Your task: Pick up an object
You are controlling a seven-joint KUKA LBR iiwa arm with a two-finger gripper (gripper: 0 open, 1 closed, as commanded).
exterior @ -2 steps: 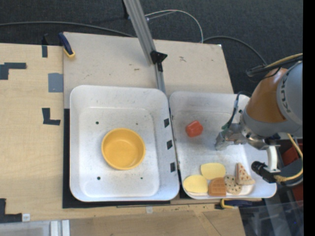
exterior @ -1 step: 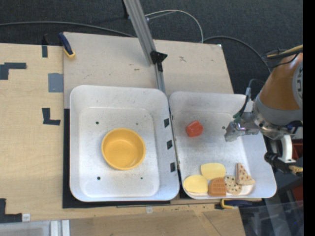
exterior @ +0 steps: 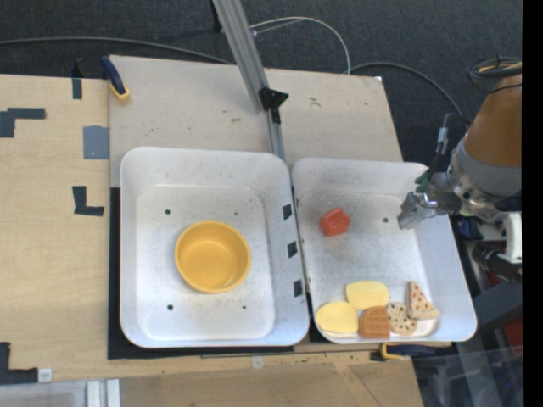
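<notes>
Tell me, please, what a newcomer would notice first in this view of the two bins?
Probably the yellow bowl, alone in the middle of the left bin. Next, the small red object in the right bin, with a cluster of toy food pieces along its near edge. The gripper hangs over that bin's right side.

From my station the feed looks evenly lit from overhead, bright enough and without hard glare. The gripper reads soft, its edges a little smeared. Left of it the white bins come close to washing out, and they throw only a thin dark shadow along their near edge. Beyond the gripper, at the top, the floor falls dim. Detail is coarse throughout, and small shapes look grainy.
</notes>
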